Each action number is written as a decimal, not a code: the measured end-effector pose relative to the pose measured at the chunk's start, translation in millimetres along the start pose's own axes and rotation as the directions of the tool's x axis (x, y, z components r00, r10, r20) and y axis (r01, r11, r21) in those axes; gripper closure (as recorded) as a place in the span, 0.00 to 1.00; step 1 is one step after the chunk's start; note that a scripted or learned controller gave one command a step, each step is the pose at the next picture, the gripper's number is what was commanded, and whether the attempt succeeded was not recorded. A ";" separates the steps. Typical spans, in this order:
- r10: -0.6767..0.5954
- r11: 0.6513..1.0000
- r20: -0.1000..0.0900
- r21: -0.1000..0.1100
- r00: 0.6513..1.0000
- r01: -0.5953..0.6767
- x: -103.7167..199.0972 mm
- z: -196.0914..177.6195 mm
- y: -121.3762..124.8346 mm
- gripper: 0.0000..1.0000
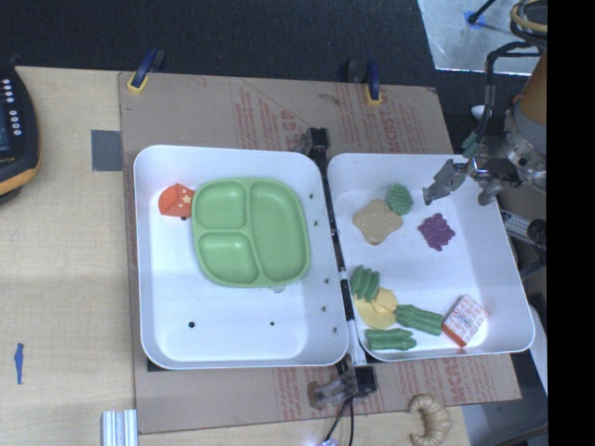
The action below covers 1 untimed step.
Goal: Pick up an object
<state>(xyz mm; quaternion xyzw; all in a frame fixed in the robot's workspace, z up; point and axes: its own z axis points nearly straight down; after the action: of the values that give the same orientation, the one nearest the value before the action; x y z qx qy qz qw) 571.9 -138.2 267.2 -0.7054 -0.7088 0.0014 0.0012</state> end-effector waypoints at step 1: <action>0.002 1.000 0.001 0.009 1.000 -0.002 -56.7 184.3 10.5 0.00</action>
<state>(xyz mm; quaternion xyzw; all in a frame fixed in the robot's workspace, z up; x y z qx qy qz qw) 582.1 -194.8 82.9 -0.7063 -0.7079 0.0048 0.0041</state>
